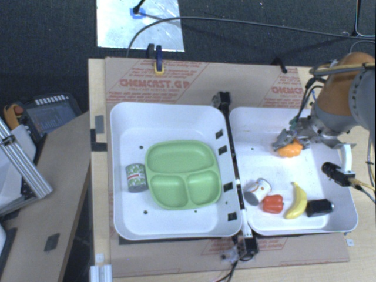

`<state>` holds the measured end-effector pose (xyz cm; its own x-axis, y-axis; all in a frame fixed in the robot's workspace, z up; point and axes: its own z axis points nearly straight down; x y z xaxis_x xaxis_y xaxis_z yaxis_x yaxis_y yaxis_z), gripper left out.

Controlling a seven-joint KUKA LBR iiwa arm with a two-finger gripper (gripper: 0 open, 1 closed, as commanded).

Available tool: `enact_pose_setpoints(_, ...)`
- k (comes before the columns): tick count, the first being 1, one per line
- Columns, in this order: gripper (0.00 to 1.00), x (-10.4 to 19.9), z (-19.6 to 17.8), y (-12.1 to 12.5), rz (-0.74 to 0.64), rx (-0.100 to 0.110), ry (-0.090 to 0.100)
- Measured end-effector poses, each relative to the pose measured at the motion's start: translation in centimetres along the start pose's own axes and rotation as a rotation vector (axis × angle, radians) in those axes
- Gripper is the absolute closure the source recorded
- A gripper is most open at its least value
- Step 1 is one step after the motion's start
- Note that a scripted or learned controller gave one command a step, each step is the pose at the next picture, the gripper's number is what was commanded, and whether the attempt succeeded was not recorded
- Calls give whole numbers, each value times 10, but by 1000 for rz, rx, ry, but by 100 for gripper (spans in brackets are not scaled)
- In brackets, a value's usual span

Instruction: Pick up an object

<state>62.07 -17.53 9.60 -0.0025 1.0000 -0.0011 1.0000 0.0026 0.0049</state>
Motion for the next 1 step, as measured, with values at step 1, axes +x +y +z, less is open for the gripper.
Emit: enact_pose_setpoints(1, 100, -1, -65, 0, -1, -2, 0)
